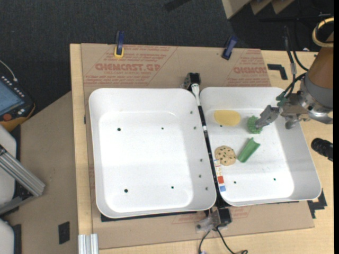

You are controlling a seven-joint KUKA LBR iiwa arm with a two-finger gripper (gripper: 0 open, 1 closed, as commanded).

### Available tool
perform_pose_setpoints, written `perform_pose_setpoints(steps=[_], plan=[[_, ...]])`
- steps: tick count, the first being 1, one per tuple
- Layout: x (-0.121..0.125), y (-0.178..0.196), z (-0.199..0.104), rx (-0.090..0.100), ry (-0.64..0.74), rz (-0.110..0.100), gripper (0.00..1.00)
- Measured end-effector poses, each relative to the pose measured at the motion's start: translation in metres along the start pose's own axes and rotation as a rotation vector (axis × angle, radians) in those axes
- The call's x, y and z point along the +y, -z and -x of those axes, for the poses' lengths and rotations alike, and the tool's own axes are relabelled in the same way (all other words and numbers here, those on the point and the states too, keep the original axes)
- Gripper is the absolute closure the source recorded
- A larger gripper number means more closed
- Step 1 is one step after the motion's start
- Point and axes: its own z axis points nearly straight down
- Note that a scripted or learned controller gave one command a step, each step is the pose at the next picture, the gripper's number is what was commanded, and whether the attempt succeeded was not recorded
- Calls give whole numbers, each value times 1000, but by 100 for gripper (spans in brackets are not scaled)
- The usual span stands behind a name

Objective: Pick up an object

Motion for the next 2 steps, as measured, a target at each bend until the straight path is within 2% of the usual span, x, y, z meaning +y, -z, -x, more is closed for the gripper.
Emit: perform_pose_setpoints(steps=[1,2], plan=[[-15,-133,-51,-1,0,8,0],[-11,-113,-49,0,-1,17,100]])
